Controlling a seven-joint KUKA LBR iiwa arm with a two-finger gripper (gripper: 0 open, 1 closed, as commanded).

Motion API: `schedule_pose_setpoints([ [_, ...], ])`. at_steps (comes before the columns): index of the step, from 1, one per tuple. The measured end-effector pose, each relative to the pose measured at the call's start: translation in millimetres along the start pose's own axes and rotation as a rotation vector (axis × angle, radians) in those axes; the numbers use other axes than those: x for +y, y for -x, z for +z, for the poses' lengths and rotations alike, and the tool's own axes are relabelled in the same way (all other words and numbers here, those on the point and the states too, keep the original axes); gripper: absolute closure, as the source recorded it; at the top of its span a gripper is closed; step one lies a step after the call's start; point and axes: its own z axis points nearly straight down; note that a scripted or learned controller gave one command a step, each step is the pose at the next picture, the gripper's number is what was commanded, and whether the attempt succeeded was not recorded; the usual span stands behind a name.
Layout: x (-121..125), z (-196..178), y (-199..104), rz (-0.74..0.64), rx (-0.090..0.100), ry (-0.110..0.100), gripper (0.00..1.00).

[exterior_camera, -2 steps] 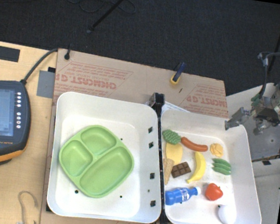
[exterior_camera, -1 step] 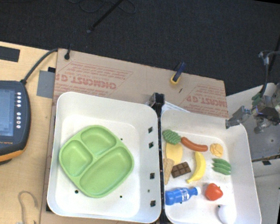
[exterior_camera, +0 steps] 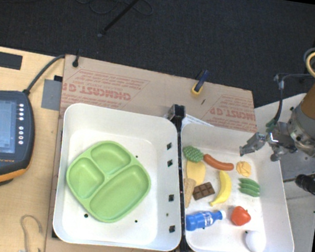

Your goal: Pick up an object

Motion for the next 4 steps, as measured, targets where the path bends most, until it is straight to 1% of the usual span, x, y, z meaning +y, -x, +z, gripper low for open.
schedule_pose_setpoints([
  [1, 2, 52, 8, 0.0, -0.001, 0.003, 0.0],
  [2, 3, 102, 6, -0.001, 0.0, 0.006, 0.0],
  [3, 6, 87, 6, -0.002, 0.0, 0.013, 1.0],
  [4, 3, 44, 9, 0.002, -0.003, 0.01, 1.0],
])
